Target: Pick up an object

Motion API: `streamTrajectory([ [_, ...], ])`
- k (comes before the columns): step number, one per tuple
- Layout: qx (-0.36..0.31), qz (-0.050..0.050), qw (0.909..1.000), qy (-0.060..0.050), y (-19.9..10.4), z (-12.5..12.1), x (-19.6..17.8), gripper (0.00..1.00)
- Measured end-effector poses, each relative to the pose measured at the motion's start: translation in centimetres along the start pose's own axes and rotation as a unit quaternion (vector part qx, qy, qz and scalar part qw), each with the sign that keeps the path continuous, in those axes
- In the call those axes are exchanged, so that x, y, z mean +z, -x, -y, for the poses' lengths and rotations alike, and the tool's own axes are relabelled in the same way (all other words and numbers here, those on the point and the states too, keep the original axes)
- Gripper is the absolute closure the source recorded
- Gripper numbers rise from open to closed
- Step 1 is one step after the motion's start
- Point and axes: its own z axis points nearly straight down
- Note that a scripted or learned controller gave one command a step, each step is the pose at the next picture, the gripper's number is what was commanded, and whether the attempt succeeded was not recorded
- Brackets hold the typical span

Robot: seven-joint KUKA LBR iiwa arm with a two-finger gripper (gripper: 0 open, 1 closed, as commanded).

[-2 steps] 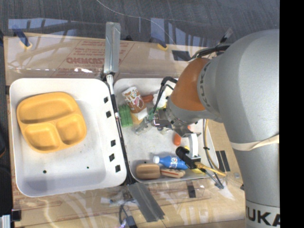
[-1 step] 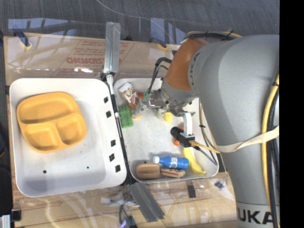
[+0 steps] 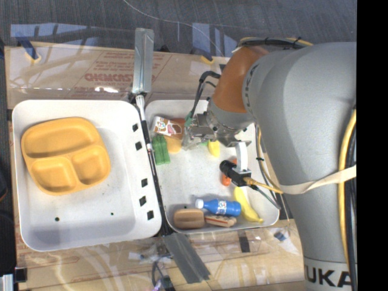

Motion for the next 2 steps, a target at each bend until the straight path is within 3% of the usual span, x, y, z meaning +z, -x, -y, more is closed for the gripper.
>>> streamTrajectory([
  [1,0.0,0.0,1.0,-0.001,-0.05,0.02,0.04,0.0],
  [2,0.053,0.001,0.9986,0.003,0.07,-0.9,0.9,0.0],
])
